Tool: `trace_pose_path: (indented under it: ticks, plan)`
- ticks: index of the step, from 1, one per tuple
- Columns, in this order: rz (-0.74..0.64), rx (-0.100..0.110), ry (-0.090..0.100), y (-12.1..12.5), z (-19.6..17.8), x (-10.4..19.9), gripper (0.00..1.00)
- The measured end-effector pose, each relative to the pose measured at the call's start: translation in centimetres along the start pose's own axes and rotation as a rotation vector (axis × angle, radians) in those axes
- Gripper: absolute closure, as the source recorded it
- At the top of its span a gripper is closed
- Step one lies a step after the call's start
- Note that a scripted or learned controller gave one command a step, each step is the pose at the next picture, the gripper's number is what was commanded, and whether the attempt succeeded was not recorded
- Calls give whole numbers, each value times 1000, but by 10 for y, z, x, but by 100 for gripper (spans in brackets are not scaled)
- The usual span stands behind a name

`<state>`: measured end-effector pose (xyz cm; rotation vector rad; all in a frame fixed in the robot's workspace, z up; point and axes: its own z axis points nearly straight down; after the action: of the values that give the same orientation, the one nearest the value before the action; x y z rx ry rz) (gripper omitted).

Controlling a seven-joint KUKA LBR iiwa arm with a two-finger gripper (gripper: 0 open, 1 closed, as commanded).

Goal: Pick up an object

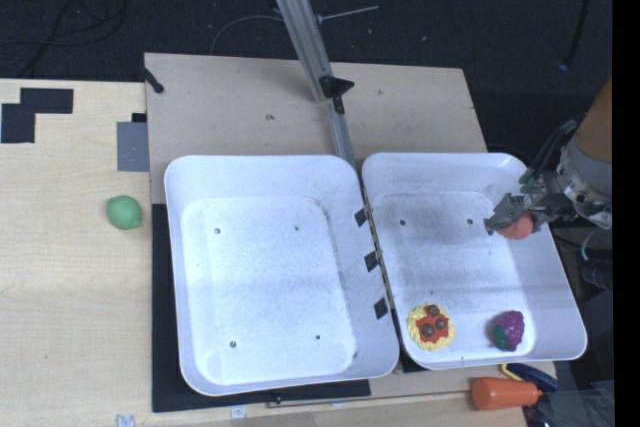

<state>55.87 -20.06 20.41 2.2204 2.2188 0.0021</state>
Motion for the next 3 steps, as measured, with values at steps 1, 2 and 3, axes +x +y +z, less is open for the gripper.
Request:
trace_pose_path:
  ticks: [1,2,3]
  plan:
    - [0,1,0,0,-33,-1,100]
    - [-5,3,2,14,-24,55,100]
    - [-4,3,2,29,-33,103,100]
